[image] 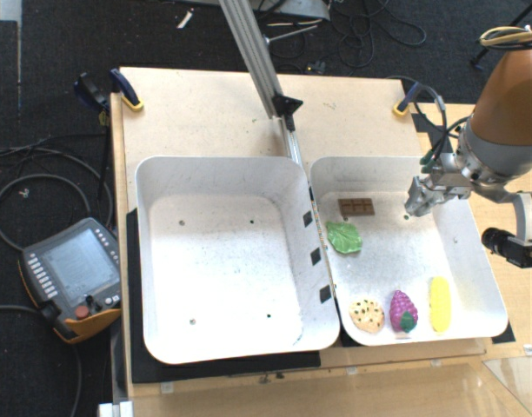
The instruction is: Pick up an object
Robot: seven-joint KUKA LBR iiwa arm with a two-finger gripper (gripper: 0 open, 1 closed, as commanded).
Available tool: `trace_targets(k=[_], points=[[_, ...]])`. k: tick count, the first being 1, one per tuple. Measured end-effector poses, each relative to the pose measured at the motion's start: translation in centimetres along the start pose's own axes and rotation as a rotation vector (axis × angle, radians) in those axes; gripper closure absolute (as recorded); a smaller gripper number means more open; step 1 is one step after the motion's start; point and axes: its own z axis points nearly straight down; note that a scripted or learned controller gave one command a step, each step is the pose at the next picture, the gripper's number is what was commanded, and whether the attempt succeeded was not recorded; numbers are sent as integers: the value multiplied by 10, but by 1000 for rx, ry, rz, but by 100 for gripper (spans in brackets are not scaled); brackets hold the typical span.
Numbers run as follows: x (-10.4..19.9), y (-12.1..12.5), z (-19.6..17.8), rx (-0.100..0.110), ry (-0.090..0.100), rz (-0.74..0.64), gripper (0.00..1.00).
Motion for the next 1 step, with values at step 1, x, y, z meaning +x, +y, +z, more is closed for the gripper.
trace_targets(k=[1], points=[[45,17,-6,3,3,-3,100]])
